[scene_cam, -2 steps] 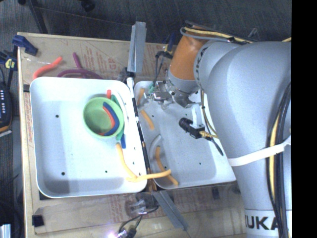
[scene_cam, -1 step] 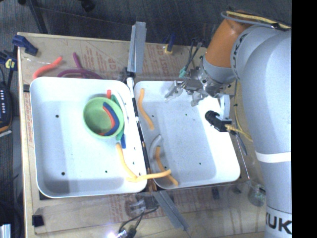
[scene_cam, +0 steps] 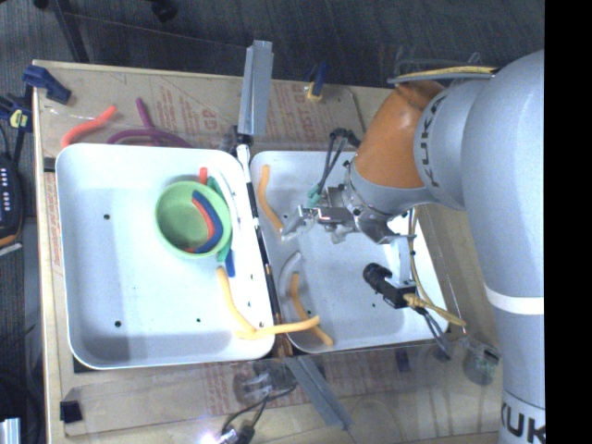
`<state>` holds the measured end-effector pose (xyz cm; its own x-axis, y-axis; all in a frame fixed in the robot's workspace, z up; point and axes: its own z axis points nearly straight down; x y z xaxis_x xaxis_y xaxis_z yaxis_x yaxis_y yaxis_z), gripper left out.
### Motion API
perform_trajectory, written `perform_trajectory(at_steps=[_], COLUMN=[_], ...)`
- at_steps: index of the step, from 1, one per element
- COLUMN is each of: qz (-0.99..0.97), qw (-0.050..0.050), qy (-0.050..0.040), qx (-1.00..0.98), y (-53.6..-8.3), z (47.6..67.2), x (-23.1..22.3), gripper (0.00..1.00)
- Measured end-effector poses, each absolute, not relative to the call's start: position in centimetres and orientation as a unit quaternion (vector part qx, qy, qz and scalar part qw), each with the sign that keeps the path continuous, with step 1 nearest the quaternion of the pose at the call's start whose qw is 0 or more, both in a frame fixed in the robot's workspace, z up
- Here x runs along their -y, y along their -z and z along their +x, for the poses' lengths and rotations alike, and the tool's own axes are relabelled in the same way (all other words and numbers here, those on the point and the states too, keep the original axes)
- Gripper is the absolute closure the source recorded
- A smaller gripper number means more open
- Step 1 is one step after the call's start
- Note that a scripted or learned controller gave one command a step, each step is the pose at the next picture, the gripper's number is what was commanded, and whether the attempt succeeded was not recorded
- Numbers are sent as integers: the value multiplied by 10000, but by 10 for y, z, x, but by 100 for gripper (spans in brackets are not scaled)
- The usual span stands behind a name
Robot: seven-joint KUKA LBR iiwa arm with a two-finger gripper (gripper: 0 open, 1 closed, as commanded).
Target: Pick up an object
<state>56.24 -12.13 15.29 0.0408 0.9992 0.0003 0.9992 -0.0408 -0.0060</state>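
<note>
My gripper (scene_cam: 302, 220) hangs low over the middle of the right bin (scene_cam: 356, 326), under the grey arm and its orange band. Just left of it an orange strip (scene_cam: 265, 202) lies along the bin's left wall. Another orange strip (scene_cam: 298, 296) lies near the front left corner. A long yellow strip (scene_cam: 242, 316) drapes across the divide between the two bins. In the left bin (scene_cam: 111, 276) stands a green bowl (scene_cam: 185, 218) with red and blue curved pieces inside it. Nothing shows between the gripper's tips.
A metal bar (scene_cam: 254, 86) juts up behind the gap between the bins. Red and purple cords (scene_cam: 120, 128) lie on the bench behind the left bin. A black piece with a yellow cable (scene_cam: 388, 287) hangs over the right bin's right side.
</note>
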Motion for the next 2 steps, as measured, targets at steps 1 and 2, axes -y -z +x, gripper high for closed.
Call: perform_trajectory(at_steps=[1, 2], qz=[-6941, -6903], qw=[-100, -48], qy=[-38, -30], qx=[7198, 7235], y=[-97, -106], z=[532, 532], x=[110, 105], gripper=[0, 100])
